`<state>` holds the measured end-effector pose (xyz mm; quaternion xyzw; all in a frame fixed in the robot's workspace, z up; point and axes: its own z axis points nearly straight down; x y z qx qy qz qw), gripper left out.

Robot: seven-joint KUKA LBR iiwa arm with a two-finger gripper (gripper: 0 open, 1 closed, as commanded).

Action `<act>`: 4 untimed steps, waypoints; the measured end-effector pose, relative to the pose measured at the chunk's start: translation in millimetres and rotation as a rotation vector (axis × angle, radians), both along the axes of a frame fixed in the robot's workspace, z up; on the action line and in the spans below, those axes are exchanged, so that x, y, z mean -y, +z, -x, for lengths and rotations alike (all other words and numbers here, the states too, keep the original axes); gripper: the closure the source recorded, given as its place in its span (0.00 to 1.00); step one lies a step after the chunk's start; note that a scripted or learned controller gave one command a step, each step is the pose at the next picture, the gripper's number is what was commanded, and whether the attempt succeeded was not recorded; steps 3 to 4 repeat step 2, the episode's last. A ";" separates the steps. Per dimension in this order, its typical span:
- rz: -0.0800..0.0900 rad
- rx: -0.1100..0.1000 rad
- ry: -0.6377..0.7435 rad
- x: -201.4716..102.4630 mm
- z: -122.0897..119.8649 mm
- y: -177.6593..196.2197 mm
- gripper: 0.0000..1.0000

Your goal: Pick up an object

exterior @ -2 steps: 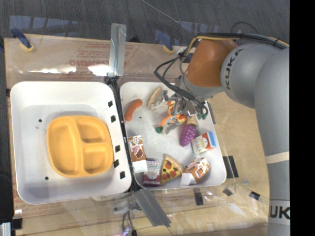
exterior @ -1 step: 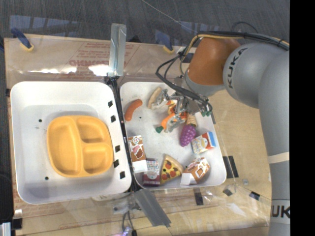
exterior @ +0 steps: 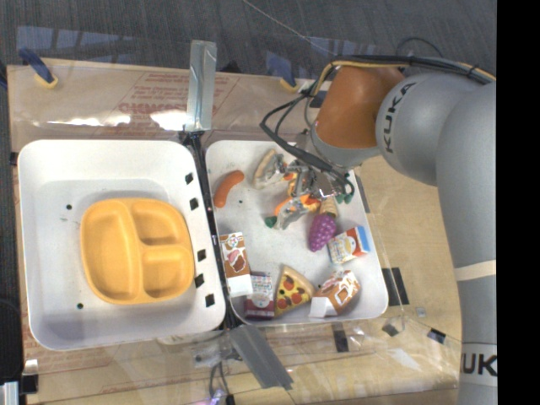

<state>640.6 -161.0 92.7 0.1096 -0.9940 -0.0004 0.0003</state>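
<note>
Camera view: gripper hovering low in right bin, among toy food near purple grapes. Grip state unclear. Nothing appearing lifted yet; pick seemingly pending.

A divided tray lies in the left bin; toys fill the right bin.

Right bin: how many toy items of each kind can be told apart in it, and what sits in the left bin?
Right bin, some items under the end effector are too jumbled to count:
Sausage: 1
Grape bunch: 1
Pizza slice: 1
Small printed cartons or packets: 4
Left bin:
Yellow divided plate: 1
Total: 8
</note>
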 end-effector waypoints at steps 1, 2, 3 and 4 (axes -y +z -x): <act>0.000 0.004 0.005 -1.3 -1.7 11.5 1.00; 0.005 0.020 0.153 -44.8 -3.2 154.0 1.00; 0.005 0.020 0.153 -44.8 -3.2 154.0 1.00; 0.005 0.020 0.153 -44.8 -3.2 154.0 1.00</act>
